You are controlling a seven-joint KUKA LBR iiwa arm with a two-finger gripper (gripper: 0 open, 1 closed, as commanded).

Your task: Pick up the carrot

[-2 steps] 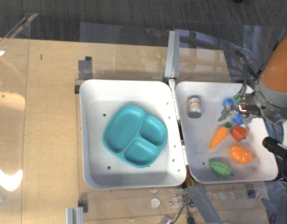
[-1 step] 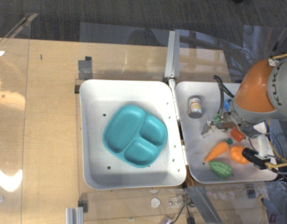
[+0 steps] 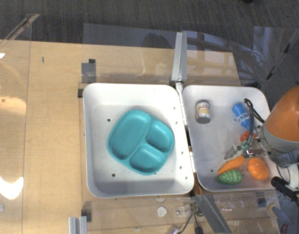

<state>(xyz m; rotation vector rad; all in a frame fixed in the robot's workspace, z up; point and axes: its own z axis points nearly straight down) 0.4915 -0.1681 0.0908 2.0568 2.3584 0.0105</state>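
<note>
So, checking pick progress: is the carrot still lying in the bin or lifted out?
Lying in the right bin. The carrot rests on the floor beside a green item, with the gripper just above it.

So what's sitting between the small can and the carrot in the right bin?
Nothing: in the camera view, the white bin floor between the small can and the carrot is bare.

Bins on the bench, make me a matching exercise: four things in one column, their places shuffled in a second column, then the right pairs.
Things:
1. teal divided plate
2. small can
3. carrot
4. green item

Places:
A. near front edge of right bin, just below the carrot
B. in the left bin
C. back left part of right bin
D. right bin, between green item and gripper

Pairs: 1-B, 2-C, 3-D, 4-A
</note>
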